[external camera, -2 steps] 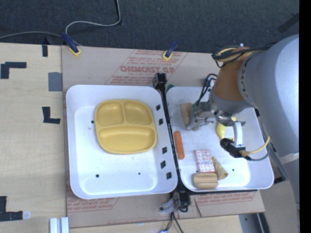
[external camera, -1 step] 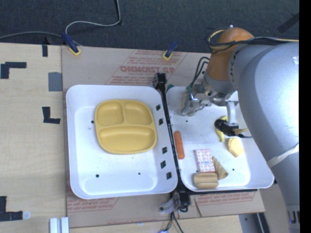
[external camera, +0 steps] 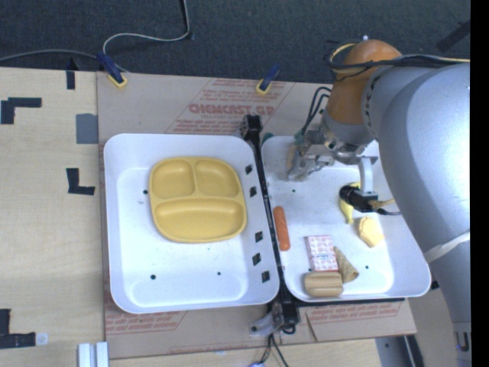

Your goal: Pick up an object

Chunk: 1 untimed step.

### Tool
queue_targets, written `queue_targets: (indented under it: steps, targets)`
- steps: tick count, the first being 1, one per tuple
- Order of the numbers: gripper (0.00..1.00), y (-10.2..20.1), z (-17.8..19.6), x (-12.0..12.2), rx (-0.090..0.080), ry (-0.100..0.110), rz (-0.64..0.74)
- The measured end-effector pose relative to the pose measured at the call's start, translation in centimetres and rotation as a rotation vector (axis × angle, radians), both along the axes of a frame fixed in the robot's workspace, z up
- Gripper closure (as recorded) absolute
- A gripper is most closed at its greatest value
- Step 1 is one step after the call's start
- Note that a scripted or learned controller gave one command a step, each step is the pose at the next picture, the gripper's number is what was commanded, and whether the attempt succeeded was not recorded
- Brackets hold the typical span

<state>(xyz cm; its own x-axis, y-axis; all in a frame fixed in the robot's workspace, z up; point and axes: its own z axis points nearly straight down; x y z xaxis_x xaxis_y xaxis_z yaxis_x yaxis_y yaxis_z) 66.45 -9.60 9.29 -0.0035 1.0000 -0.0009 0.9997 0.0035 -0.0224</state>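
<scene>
Camera view looks down on two white bins. Left bin holds a yellow divided plate. Right bin holds a carrot near its left wall, a pink packet, a bread roll at the front, a banana and a yellow wedge. Gripper hangs over the right bin's back left part, nothing seen between its tips; whether it is wide or narrow I cannot tell.
</scene>
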Motion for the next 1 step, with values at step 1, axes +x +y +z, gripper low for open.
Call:
queue_targets:
  steps: [1]
  targets:
    - [0.0, 0.03, 0.0, 0.02, 0.0, -0.001, 0.0]
